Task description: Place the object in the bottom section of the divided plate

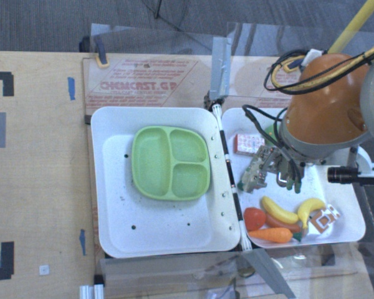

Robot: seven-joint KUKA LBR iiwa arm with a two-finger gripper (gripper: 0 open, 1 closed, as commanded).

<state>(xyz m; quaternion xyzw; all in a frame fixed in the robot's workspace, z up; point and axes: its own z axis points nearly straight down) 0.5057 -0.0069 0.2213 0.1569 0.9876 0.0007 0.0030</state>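
Divided plate (171,163): light green, rounded-square, three sections, lying flat in the left bin (112,229) on the surface. It carries nothing.

Candidate objects lie in the right bin (355,229), to the right of the plate: two bananas (279,209) (310,209), a carrot (272,235), a red tomato-like piece (254,217), a red-and-white box (248,143) and a small orange-and-white item (325,219). Which of these is the intended object cannot be determined.

Current step, as judged: pick-up, not yet transfer. The arm (327,104) stands over the right bin, to the right of the plate, with the pincer (275,174) lowered between the box and the bananas.

Pincer state: opening width cannot be determined, as the metal parts overlap. No object is visible in its grip.

Next move, as judged: secure one object, lift clear of the bin walls, travel left to the plate and release over the section at its bottom. Both smaller sections sit close together, so placement needs care.
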